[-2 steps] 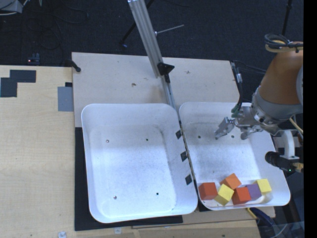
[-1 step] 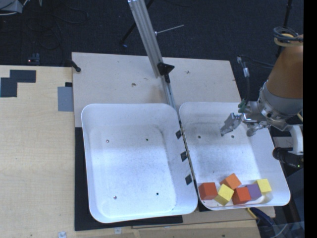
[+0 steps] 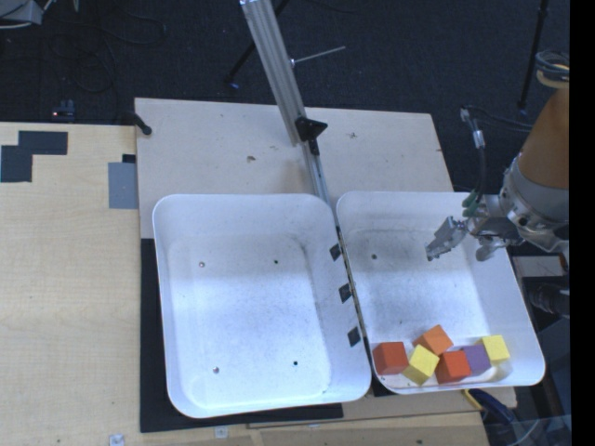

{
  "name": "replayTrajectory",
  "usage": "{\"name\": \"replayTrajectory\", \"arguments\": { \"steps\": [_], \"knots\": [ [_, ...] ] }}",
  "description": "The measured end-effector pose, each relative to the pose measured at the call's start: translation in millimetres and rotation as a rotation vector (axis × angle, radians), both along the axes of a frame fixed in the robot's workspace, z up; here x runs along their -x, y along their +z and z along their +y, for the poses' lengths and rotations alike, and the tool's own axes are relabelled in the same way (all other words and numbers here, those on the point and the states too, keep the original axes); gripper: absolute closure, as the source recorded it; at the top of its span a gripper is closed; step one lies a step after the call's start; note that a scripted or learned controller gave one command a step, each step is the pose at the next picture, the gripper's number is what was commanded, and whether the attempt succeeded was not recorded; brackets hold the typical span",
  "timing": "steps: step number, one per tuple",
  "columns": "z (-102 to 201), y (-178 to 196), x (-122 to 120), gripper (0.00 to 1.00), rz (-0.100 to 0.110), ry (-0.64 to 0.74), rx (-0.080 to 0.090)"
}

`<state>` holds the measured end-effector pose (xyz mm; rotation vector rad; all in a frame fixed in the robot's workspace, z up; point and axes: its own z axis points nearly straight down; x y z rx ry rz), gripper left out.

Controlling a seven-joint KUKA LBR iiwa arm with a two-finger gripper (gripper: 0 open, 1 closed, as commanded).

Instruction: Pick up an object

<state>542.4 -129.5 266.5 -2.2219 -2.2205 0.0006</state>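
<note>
Gripper (image 3: 462, 241): released, empty, above right bin (image 3: 400, 277). Blocks (image 3: 442, 353) clustered at its near edge; risk: fingers jam between neighbours.

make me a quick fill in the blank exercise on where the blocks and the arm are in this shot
1. All the blocks lie in the ____ bin as the camera sees it.
2. They are clustered at that right bin's ____ edge, closest to the camera.
3. The gripper is over the right bin, away from the blocks, holding ____.
4. Next to the purple block, at the cluster's right end, is a ____ block.

Missing words: right; near; nothing; yellow
</note>
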Motion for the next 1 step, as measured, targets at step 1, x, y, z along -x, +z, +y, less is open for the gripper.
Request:
{"name": "replayTrajectory", "arguments": {
  "steps": [1],
  "knots": [
    [8.0,-29.3,13.0,0.00,0.006,0.000,-0.001]
  ]
}}
